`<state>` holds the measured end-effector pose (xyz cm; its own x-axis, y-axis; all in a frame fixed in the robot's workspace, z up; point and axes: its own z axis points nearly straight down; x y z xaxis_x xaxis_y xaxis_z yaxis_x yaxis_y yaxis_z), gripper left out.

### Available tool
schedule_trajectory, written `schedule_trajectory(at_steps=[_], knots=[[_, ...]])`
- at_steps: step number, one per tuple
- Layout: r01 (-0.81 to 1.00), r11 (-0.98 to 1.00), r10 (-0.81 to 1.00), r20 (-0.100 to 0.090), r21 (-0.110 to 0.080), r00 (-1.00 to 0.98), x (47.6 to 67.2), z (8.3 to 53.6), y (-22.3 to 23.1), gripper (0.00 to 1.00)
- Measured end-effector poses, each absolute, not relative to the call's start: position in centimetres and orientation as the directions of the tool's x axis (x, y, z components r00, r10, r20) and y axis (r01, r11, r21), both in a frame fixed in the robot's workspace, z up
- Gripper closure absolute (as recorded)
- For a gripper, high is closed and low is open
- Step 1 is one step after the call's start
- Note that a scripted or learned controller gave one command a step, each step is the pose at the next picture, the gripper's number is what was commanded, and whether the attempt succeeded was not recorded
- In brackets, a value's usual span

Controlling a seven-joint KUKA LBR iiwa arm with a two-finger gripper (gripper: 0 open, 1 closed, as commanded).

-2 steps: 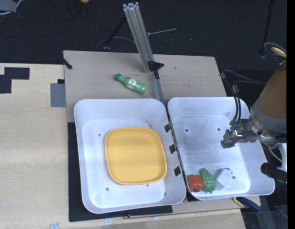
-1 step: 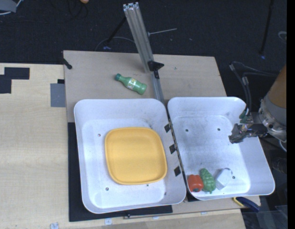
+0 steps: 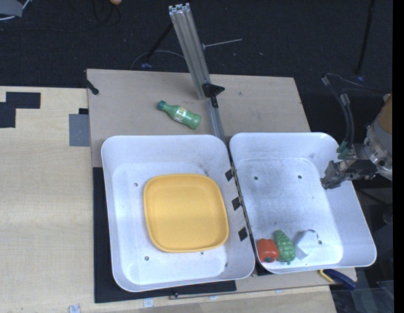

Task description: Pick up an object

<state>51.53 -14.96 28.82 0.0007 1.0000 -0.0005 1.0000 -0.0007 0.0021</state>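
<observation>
Nearest things: a red piece (image 3: 267,250), a green lump (image 3: 284,246) and a white block (image 3: 307,243) touch in a row at the near edge of the right bin (image 3: 286,158).
My arm: reaches in from the right, wrist tilted down over that bin's right rim.
My gripper (image 3: 332,178): dark, above the rim, well apart from the row; open or closed, I cannot tell.
Left bin (image 3: 117,155): holds a yellow plate (image 3: 185,212).
Bench behind: a green bottle (image 3: 179,114) on its side, beside a metal post (image 3: 194,47).
</observation>
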Motion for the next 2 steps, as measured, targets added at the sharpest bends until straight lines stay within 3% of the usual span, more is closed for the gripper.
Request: schedule_trajectory(at_steps=[2], knots=[[1.0, 0.004, 1.0, 0.001, -0.002, -0.004, 56.4, 26.9, -5.1, 1.0]])
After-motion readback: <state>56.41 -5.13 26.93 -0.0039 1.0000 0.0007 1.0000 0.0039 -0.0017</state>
